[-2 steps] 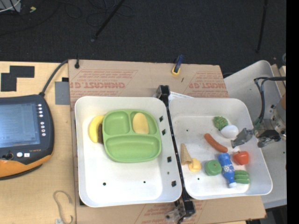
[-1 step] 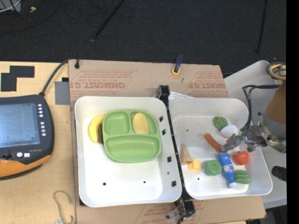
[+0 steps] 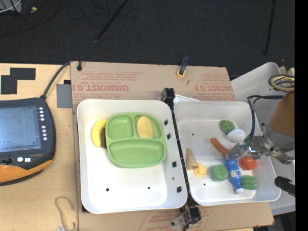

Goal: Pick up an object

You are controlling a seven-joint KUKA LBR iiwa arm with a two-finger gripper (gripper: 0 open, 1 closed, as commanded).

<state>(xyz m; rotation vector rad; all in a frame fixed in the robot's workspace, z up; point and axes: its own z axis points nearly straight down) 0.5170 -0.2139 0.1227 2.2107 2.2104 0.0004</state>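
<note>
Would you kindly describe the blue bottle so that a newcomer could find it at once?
Start at the right-hand white bin, the one crowded with small toys. Near its front right corner the blue bottle lies on its side, just below the gripper. It is the only blue item there, flanked by a green round lid and a ridged green piece.

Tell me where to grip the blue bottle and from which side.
Grip the blue bottle across its narrow body near the middle, coming straight down from above. It lies flat and long in the right bin, and the green disc and green piece crowd its sides, so the hand probably needs a narrow approach.
</note>
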